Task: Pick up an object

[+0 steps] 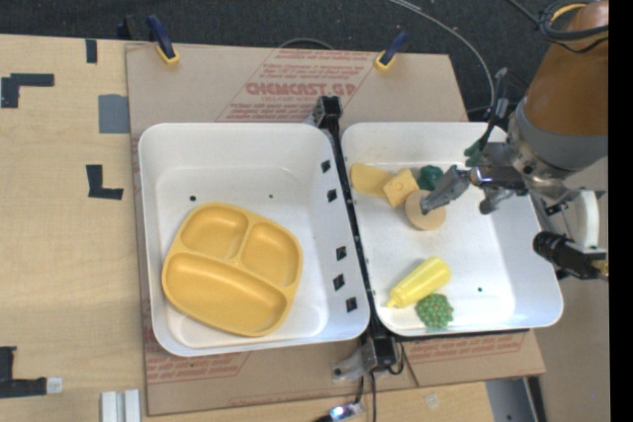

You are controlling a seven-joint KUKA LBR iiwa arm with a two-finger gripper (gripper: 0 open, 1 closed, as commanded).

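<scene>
Two white bins sit side by side on a cardboard sheet (297,84); the left bin (163,153) holds a yellow divided plate (232,269) toward its 7 o'clock corner.

Right bin (514,296) contents:
- pale yellow wedge (368,178) at about 10 o'clock, near the divider
- yellow cheese-like block (401,187) just beside the wedge, at its 4 o'clock
- dark green piece (430,177) at 2 o'clock from the block, close to it
- tan round disc (427,215) at 5 o'clock from the block, touching or nearly touching it
- yellow corn cob (418,282) lying tilted at about 6 o'clock in the bin
- green broccoli-like floret (434,311) touching the cob at its 5 o'clock, near the front wall

Arm enters from 3 o'clock, orange band (574,74) visible above the wrist. Gripper (465,198) is over the upper middle of the right bin with fingers spread apart. One finger tip (435,201) lies over the top edge of the tan disc; the other finger (492,203) is off to 3 o'clock, over bare bin floor. Nothing is seen between the fingers. Whether the near tip touches the disc cannot be told.

Blue-and-yellow clamps (161,40) pin the cardboard at 12 o'clock.
</scene>
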